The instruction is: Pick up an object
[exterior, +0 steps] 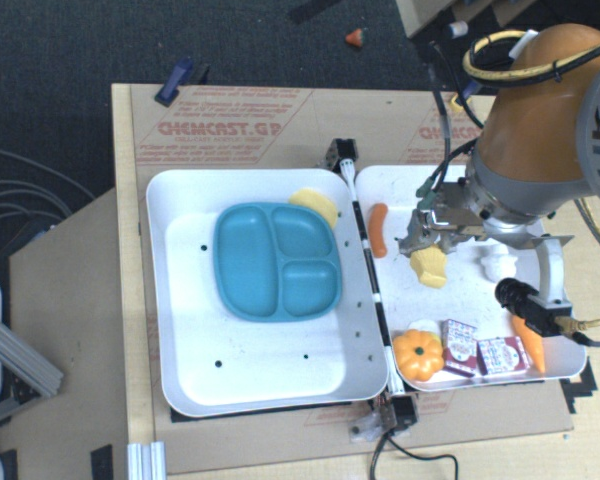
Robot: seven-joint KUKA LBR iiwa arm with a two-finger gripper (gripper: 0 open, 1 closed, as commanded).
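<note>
The arm [540,118] reaches over the right bin [400,183] from the right. Its gripper [427,238] hangs just above a pale yellow piece [430,266], near or touching its top; how far the jaws stand apart cannot be told, and nothing shows held between them. A hot dog [378,230] lies just left. Nearer the front rim sit a small pumpkin [420,355], two red-and-white packets [480,351] and a carrot [530,340]. The left bin [180,298] holds a blue tray [276,260] and a yellow item [315,204] at its far corner
</note>
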